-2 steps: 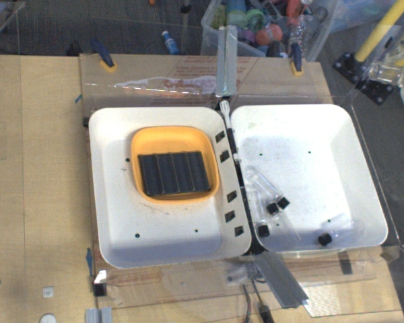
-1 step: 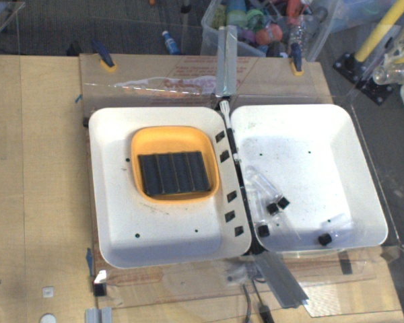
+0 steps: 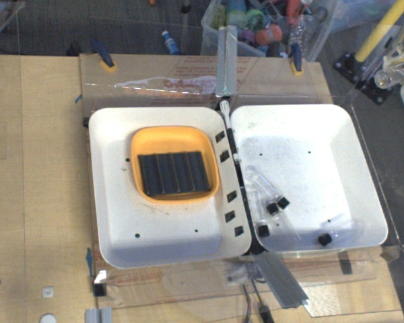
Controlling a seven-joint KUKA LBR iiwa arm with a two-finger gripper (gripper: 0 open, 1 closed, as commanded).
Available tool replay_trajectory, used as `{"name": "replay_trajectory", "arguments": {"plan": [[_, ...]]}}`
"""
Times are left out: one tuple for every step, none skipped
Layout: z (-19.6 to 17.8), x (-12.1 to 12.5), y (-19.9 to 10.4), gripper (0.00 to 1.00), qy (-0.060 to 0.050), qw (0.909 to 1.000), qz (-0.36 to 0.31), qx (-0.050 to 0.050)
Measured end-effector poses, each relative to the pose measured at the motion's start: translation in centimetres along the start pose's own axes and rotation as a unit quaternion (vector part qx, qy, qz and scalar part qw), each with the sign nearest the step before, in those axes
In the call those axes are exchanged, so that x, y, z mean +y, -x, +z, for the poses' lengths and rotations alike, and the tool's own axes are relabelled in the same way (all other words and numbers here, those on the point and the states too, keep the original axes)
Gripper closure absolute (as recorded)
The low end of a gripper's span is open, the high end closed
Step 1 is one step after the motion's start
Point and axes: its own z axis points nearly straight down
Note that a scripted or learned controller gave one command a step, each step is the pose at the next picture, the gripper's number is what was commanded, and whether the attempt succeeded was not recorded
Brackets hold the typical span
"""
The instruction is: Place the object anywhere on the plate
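An orange plate (image 3: 143,147) with rounded corners lies in the left white bin (image 3: 114,227), towards its back. A black, ribbed, rectangular object (image 3: 174,172) lies flat on the plate and covers most of its middle and front. The object stays within the plate's rim.
The right white bin (image 3: 310,140) holds a clear plastic piece with black ends (image 3: 273,204) and two small black bits (image 3: 262,231) (image 3: 324,239) near its front. A ridge with black clips (image 3: 230,180) divides the bins. A clear tub of toys (image 3: 269,12) stands behind the bench.
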Motion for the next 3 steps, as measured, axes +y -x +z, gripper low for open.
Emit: {"name": "replay_trajectory", "arguments": {"plan": [[-0.02, -0.03, -0.16, 1.00, 0.000, 0.9849, -0.173, 0.000], [0.08, -0.05, -0.08, 1.00, 0.002, 0.9428, -0.333, 0.000], [0.11, -0.07, -0.12, 1.00, 0.003, 0.8789, -0.477, 0.000]]}}
